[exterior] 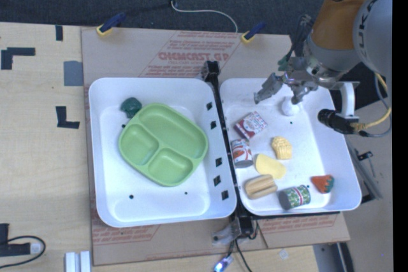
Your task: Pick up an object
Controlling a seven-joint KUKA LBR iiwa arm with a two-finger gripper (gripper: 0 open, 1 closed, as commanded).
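**Right Bin Contents and Arm Position**

The candidate objects lie in the right bin point(331, 204). A small white object point(290, 107) sits near the bin's far wall. Nearer the middle are a red-and-white packet point(251, 124), a yellow corn cob point(282, 148) and a red-and-white can point(240, 152) lying against the divider side. Toward the near edge lie a pale yellow wedge point(270, 166), a tan bread roll point(260, 186), a green-labelled can point(294, 196) on its side and a strawberry point(323, 183).

The jaws point(283, 90) hang over the far part of the right bin, just above and beside the small white object. The two fingers are spread apart, and nothing sits between them. The arm point(347, 13) enters from the right, its orange band above the wrist, and tilts down toward the bin.

The left bin point(102, 156) holds a green divided plate point(163, 143), with a dark green object point(131, 106) touching its far left rim. Both bins rest on a cardboard sheet point(185, 51) on the table point(38, 156). The other objects in the right bin lie well clear of the jaws.
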